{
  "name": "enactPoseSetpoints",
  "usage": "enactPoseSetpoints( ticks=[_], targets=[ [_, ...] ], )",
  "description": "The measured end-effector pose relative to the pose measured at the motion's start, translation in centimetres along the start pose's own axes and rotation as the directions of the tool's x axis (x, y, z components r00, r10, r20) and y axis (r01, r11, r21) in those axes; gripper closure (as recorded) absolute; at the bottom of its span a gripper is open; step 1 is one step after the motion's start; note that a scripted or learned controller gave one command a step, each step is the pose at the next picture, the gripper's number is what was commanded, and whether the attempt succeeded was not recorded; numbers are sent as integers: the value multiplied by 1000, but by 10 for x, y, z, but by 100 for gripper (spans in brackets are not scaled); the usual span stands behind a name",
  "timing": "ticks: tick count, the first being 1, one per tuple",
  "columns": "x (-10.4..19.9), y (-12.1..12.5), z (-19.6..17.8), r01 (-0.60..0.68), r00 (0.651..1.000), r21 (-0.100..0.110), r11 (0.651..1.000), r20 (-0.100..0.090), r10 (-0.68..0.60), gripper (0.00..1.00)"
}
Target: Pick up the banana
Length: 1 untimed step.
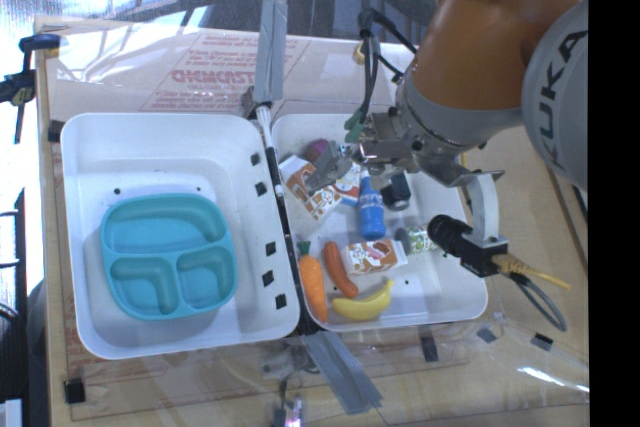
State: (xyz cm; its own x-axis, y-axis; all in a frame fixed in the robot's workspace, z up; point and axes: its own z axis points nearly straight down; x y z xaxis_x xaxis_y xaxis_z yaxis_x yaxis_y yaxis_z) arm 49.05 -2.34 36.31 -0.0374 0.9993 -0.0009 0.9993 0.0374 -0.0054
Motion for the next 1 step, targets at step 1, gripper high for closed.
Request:
enactPoseSetpoints(
  ticks=[1],
  targets=[
    [13,-4,148,266,964,6,964,-2,-266,0]
  ],
)
